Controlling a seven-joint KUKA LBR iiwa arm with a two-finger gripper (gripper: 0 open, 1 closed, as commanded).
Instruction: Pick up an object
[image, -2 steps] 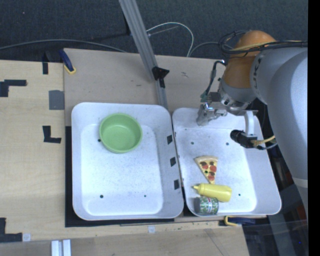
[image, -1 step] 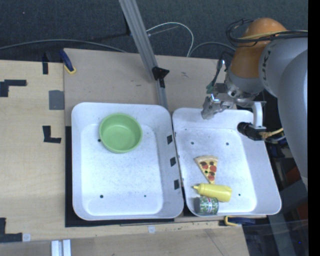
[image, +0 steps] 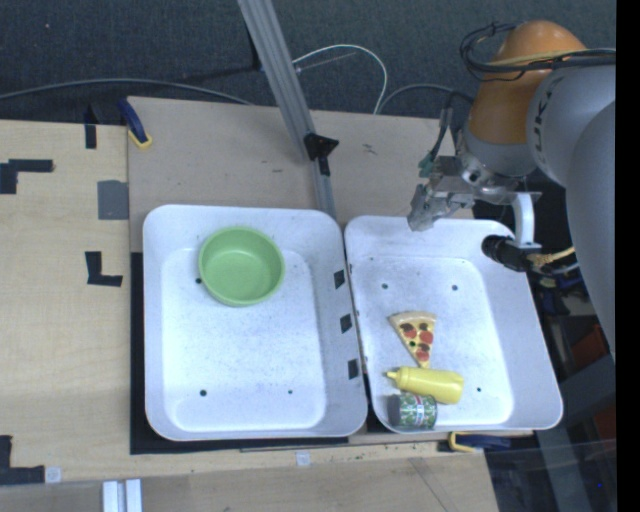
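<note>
Arm (image: 560, 120) posture first: you see the grey KUKA reaching in from the right, its orange band (image: 520, 75) high at the upper right, wrist bent down toward the far edge of the right bin (image: 520, 340). The jaws (image: 425, 215) hang at that bin's far left corner, over its rim; you cannot tell how far apart they stand, and nothing shows between them.

Everything to pick lies nearer the camera than the jaws, well apart from them. A toy pizza slice (image: 415, 335) lies mid-bin below them. Beyond it, a yellow mustard bottle (image: 428, 381) lies on its side, and a small green can (image: 413, 411) touches it at the bin's near rim.

Left of the jaws, in the left bin (image: 250, 390), a green bowl (image: 240, 265) stands upright in the far half.

Both bins rest on a pale wooden counter (image: 60, 320) marked with black tape pieces. A grey metal post (image: 290, 90) slants across the counter behind the bins, and cables (image: 350, 65) trail over the dark floor beyond.
</note>
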